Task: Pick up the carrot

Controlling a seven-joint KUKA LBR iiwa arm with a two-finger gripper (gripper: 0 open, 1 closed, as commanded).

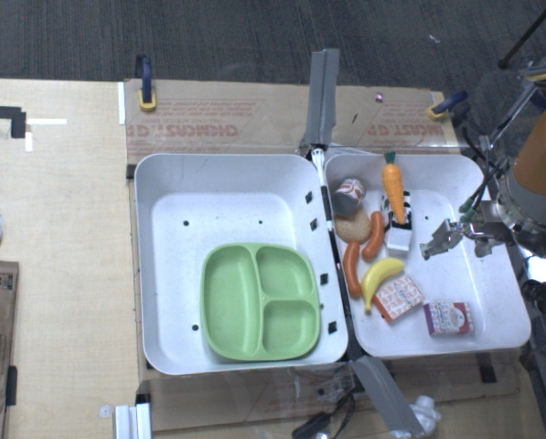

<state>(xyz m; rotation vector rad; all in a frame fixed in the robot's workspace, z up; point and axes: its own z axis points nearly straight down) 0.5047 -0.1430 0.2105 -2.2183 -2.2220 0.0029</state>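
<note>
Dark carpet lies beyond the bench [53,199], which bears two shallow white bins side by side. Left bin [163,245] holds a green three-compartment plate [260,302] toward its near edge. Right bin [492,327] holds the clutter, mostly along its left wall. Arm [529,190] enters from the right edge. Claw [440,241] hangs over the middle of the right bin, fingers apart, nothing between them.

Items in right bin:
- carrot [393,187]: orange, green top pointing to the far wall, lying near the far end, well apart from the claw
- banana [380,278], just beside two sausages [362,250]
- red-patterned packet [399,297]
- pink packet [447,318]
</note>
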